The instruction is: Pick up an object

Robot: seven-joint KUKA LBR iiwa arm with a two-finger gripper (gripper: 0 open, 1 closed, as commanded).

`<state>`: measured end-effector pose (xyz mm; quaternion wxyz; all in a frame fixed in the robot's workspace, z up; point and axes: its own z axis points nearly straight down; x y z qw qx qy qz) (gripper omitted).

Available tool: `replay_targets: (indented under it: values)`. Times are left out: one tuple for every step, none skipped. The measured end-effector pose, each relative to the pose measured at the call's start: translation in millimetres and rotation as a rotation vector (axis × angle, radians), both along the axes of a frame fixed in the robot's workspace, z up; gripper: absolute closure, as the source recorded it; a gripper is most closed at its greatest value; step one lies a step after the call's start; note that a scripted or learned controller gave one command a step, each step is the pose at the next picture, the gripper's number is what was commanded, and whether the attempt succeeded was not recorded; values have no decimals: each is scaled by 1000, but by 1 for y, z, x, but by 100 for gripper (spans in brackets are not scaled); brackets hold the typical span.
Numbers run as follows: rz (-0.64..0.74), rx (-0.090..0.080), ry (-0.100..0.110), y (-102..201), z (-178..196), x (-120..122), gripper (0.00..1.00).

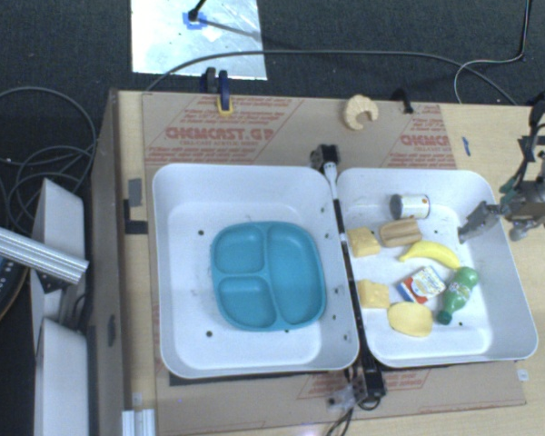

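Jaws (480, 221) at right bin's edge, banana (431, 252) just beside

The arm comes in at the right edge of the camera view, about mid-height, with little more than its wrist end and tool in sight. The gripper (477, 221) reaches leftward from there, held low and slightly downward, its dark fingers (472, 218) pointing left and close together with nothing visible between them
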<state>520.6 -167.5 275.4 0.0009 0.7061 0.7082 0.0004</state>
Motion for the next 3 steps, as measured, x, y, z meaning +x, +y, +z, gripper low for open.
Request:
replay_targets:
  values:
    - [-2, 1, 4, -28, -136, 27, 0]
    - [-2, -3, -15, -10, -185, 3, 0]
    - [2, 1, -1, 43, -190, 83, 0]
